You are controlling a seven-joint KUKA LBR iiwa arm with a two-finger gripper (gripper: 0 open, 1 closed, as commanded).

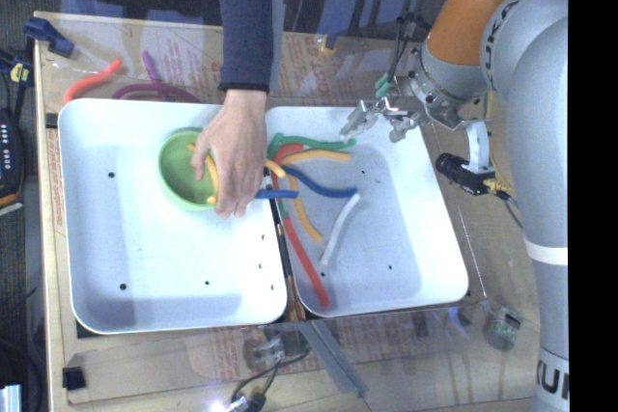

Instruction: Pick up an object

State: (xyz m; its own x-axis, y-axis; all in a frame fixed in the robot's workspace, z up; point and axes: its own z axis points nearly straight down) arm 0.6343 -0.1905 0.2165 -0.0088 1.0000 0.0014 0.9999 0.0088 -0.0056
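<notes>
Two white bins (145,294) share the bench; at two o'clock the gripper (379,119) hovers spread and empty, likely waiting while a person's hand (235,154) covers the green bowl (180,171).

A person's hand (235,159) covers the green bowl (183,171), blocking the left bin (145,275).

hand (235,154) on green bowl (185,171), left bin (145,294) | gripper (379,116) above right bin (425,280)
</notes>
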